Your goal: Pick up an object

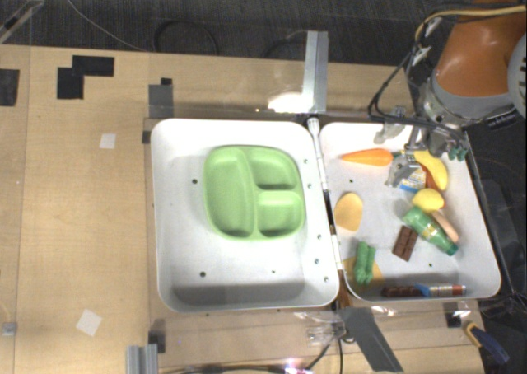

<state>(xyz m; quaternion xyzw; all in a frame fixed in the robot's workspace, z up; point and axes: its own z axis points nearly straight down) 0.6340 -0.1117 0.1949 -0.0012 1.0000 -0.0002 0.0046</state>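
My gripper [406, 168] hangs low over the upper part of the right bin [486, 236], just right of an orange carrot [366, 157] and left of a yellow banana [433, 168]. A small blue and white item [409, 184] lies right beneath the gripper. Below the banana sit a lemon [427, 199] and a green bottle [430, 228]. A brown chocolate bar [403, 243], a pale yellow oval piece [349, 210] and a green item [363, 256] lie further down. The arm's grey and orange body [478, 59] looms above the bin's top right corner.
The left bin [177, 273] holds a green divided plate [251, 191]. A red and blue marker [424, 290] lies along the right bin's near wall. A metal post [315, 72] stands behind the divider between the bins. Black cables [395, 84] loop by the arm.
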